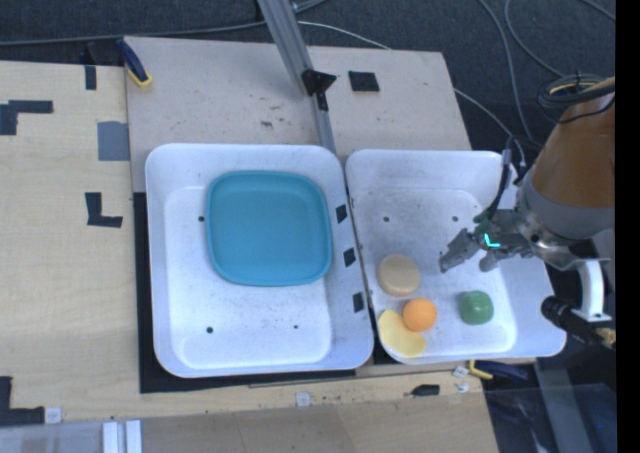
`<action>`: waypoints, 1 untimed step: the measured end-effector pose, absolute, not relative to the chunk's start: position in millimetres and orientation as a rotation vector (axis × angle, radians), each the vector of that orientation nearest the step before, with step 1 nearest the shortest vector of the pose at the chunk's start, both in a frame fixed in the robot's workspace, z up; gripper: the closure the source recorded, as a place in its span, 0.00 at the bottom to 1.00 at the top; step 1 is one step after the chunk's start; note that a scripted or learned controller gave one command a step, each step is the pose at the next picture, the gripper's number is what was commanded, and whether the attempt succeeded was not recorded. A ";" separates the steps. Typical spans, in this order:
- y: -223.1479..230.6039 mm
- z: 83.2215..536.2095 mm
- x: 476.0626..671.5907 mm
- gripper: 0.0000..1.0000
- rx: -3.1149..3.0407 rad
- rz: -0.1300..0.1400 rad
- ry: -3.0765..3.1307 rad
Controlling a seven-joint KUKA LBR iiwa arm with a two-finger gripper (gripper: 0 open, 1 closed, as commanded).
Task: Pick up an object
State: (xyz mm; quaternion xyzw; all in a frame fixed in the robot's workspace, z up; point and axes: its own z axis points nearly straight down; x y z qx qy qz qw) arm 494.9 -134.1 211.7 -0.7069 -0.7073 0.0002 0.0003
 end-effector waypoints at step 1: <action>-134.2 211.7 494.9 0.00 -2.220 0.001 -2.222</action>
